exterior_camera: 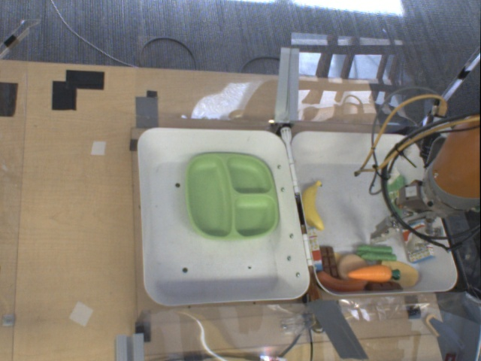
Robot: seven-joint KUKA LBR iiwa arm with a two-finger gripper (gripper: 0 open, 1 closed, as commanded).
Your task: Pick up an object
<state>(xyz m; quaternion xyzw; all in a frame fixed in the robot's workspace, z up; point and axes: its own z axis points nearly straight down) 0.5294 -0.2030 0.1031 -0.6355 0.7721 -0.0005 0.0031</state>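
Tool (404,220) half-hidden behind cables (398,164)

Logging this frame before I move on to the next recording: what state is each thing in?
green divided plate: lying flat in the left bin, nothing in its sections.
banana: lying in the right bin near the divider, untouched.
carrot: lying in the food pile at the right bin's near edge.
gripper: low over the right bin.
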